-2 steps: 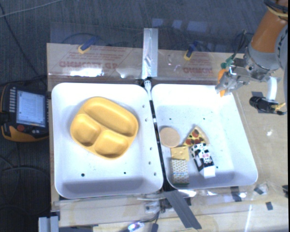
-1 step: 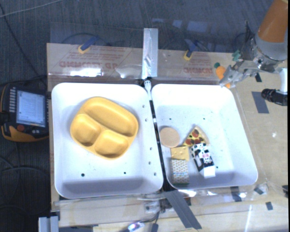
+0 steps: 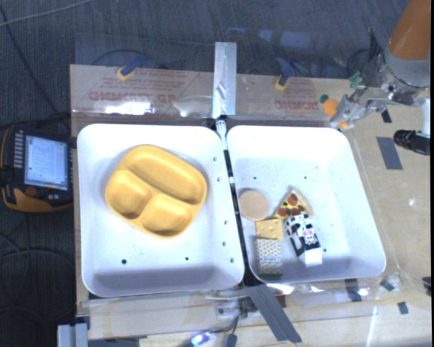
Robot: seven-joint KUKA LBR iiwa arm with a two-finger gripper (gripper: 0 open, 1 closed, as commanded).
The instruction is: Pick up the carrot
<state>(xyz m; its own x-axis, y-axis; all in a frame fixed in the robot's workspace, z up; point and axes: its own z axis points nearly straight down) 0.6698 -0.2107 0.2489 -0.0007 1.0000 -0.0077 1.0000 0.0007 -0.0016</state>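
1. The tool (image 3: 345, 114) hangs at two o'clock, past the right bin's (image 3: 362, 186) far corner, gripping the carrot (image 3: 330, 106) between its fingers.
2. At the right bin's six o'clock lie a pizza slice (image 3: 294, 204) and a round cookie (image 3: 254, 204).
3. The left bin (image 3: 94, 266) holds a yellow tray (image 3: 155, 189).

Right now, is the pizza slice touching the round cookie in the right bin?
Apart. The camera view shows white bin floor between the pizza slice and the round cookie.
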